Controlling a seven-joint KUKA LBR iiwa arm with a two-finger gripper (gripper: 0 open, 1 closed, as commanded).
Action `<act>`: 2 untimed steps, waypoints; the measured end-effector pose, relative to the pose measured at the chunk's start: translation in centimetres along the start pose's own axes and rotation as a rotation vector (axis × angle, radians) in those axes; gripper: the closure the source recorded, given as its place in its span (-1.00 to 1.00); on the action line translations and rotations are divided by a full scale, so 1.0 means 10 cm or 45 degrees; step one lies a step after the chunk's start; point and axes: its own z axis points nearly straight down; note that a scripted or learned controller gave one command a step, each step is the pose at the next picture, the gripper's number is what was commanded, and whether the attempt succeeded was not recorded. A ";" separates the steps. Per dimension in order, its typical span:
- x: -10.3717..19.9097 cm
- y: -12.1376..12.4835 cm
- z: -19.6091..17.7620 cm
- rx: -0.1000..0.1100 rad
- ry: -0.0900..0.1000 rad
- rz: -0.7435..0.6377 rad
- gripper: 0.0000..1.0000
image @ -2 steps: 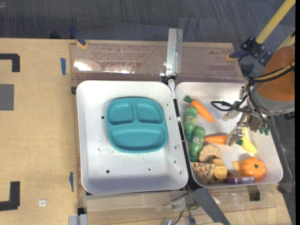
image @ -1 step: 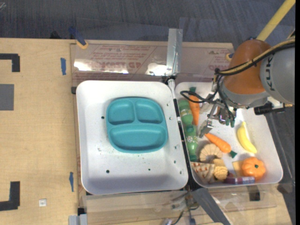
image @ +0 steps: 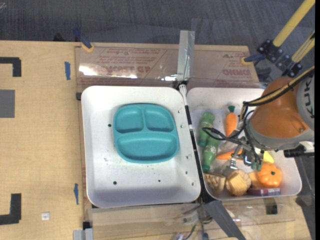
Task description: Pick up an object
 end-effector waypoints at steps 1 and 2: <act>-0.29 -0.56 0.01 0.000 -0.008 0.537 -1.00; -0.24 0.19 0.00 -0.003 -0.008 0.544 -1.00</act>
